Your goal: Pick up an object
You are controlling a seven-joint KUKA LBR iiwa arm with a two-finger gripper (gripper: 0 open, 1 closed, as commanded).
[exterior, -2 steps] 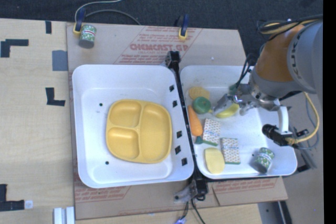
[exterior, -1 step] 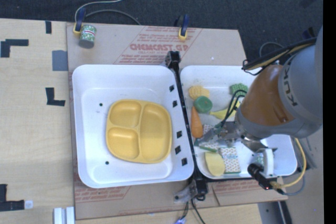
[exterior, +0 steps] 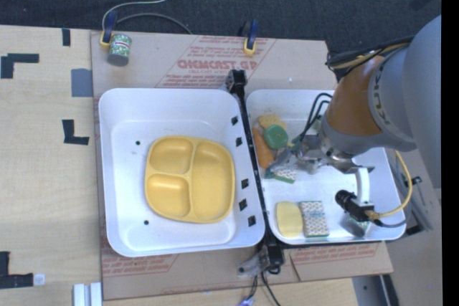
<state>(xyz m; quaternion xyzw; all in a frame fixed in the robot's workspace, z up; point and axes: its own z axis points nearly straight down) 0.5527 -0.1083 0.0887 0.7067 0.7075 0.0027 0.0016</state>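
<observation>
The arm (exterior: 401,97) sits closest to the lens — a grey bulk coming in from the right with its orange band just above the wrist, bent down over the right bin (exterior: 380,236). Beside it, the left bin (exterior: 115,175) holds one thing, a yellow divided plate (exterior: 190,178) lying flat near its middle. Both bins rest on a cardboard sheet (exterior: 208,64) spread over the bench.

The gripper (exterior: 295,158) is low in the right bin, at the edge of a small cluster against the divider wall: an orange piece (exterior: 263,149) lying along the wall, a green round object (exterior: 275,135) just beside it, and a pale yellow item (exterior: 270,121) behind that. Under the gripper lies a small patterned thing (exterior: 284,173), too muddled to name. Whether the claw is apart or together I cannot tell — the wrist and the clutter hide it.

Further forward in the same bin, well apart from the gripper, lie a pale yellow sponge (exterior: 289,218) and a speckled pad (exterior: 314,218), touching side by side.

As for progress, I judge the pick not yet done: the approach looks made, but nothing is seen lifted, and everything appears to rest on the bin floor. Closing on one piece and raising it clear are left.
</observation>
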